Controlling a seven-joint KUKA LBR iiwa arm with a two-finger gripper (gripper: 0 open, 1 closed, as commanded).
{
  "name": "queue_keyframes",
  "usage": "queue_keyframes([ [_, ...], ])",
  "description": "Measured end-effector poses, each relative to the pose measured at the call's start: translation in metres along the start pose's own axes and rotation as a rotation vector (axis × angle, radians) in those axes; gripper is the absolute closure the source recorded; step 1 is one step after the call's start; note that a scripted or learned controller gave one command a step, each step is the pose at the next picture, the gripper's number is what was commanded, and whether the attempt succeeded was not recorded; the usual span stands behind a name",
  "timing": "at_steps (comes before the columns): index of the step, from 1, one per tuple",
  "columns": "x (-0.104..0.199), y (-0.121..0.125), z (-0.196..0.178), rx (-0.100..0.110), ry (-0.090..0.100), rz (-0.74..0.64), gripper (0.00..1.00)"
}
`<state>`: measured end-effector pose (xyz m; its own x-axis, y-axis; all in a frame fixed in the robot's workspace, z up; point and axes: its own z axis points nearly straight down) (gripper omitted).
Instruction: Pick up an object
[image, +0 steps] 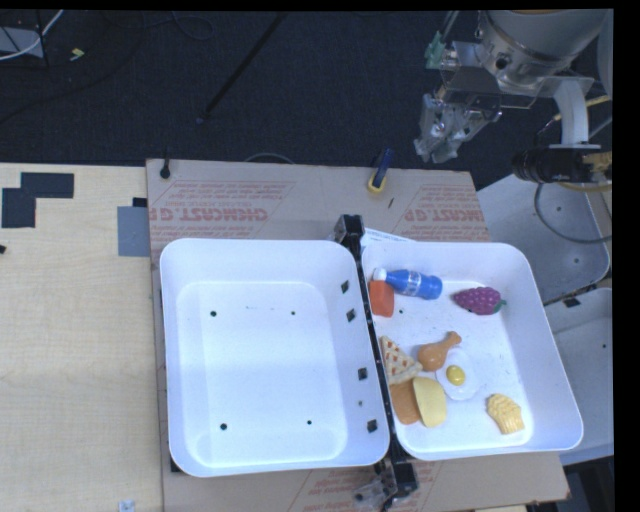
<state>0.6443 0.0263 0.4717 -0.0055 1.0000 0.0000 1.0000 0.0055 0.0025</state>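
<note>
- Gripper (445, 135) hangs at 1 o'clock, past the bins; can't tell its finger state.
- Toys crowd the right bin (540, 300), bottle (412, 284) near its top edge.
- Left bin (180, 300) is roomy.
- Cardboard print unreadable.

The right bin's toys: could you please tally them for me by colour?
In the right bin:
Blue: 1, bottle
Purple: 1, grapes
Orange or brown: 4, block, waffle, drumstick, slab
Yellow: 2, cheese, corn
White: 1, fried egg
Total: 9
</note>
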Motion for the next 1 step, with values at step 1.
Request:
queue_keyframes([
  [1, -0.0189, -0.0004, -0.0581, -0.001, 0.0, 0.007, 1.0],
])
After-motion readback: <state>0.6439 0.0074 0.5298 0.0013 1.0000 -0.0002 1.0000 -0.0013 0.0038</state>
